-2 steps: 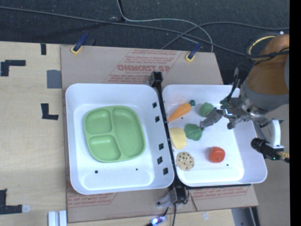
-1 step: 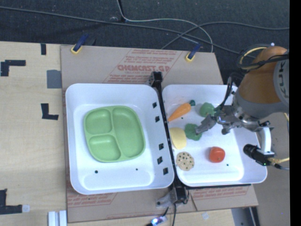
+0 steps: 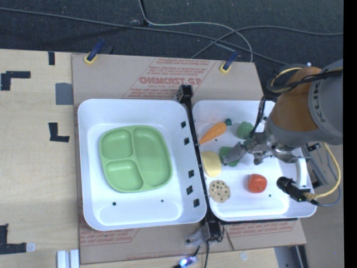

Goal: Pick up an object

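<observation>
Arm comes in from the right, grey body with orange band sitting over the right shallow white plastic bin. Jaws are low in that bin, right at a dark green rounded toy piece; the view doesn't resolve whether it sits between them, so grip state: cannot tell.

Other items in the right bin:
- orange toy carrot, tilted, near the bin's left wall
- second green toy piece, further back
- pale yellow rounded toy, just beside the dark green piece, on its left
- round tan cookie with dark chips, near front left
- red toy tomato, apart from the rest, front centre

Left shallow white plastic bin holds a light green three-compartment plate. Both bins sit on brown cardboard on the counter.
</observation>
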You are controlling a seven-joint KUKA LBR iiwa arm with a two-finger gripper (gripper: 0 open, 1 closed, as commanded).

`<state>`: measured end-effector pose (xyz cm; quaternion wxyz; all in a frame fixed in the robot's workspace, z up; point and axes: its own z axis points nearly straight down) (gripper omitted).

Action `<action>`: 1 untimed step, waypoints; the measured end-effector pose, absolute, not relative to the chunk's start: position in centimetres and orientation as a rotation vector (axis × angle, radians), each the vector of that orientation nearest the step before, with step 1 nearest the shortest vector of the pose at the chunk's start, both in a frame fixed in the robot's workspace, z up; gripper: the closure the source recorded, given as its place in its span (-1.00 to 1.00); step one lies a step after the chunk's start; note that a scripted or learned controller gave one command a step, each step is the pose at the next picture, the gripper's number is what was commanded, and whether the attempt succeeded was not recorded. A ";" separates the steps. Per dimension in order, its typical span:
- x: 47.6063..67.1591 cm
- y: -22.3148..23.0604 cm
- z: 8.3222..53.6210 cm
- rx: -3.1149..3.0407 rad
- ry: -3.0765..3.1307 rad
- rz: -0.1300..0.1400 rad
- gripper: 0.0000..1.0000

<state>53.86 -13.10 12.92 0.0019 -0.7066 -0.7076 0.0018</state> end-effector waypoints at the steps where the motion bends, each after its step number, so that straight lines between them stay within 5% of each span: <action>1: 53.9 -13.0 14.2 -2.216 -2.222 0.004 1.00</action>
